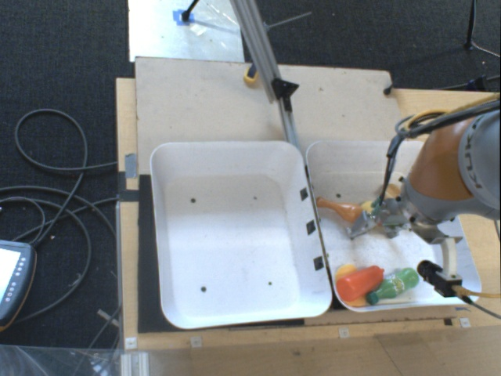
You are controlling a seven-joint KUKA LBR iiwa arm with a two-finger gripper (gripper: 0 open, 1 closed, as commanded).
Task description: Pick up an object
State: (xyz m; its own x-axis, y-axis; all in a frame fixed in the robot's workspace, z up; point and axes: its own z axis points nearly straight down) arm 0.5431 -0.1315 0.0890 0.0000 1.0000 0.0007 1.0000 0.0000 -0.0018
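Two white bins sit on the counter point(196, 100); the right bin point(344, 163) holds an orange object point(341, 207), a red-orange piece point(360, 280) and a green bottle point(394, 284) near its front rim. The jaws hang just beside the orange object; no writing is readable

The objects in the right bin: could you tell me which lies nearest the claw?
The orange-brown piece, just left of the claw; the red-orange item and green bottle lie nearer the bin's front edge.
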